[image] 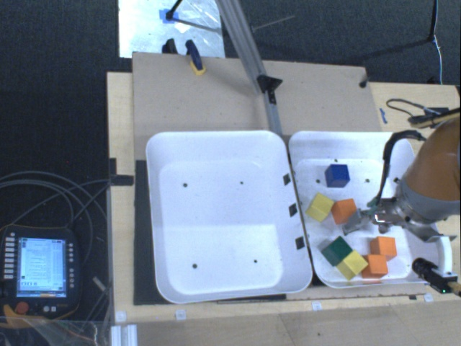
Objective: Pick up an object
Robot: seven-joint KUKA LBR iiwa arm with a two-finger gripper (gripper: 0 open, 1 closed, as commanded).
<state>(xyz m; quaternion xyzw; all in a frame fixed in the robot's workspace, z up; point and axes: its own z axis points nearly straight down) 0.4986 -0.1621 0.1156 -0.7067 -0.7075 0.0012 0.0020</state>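
Gripper [358,224] low in right bin [306,144], finger state cannot be told, beside orange cube [344,210], near yellow cube [320,207], blue cube [337,174] apart, left bin [162,150] alongside.

1. Two bins: left bin [216,215] and right bin [360,146], both white.
2. Blue cube [336,174].
3. Yellow cubes [320,207], [353,264].
4. Orange cubes [344,210], [382,246], [374,265].
5. Dark green cube [335,250].
6. Arm [436,175]: orange band, grey wrist.
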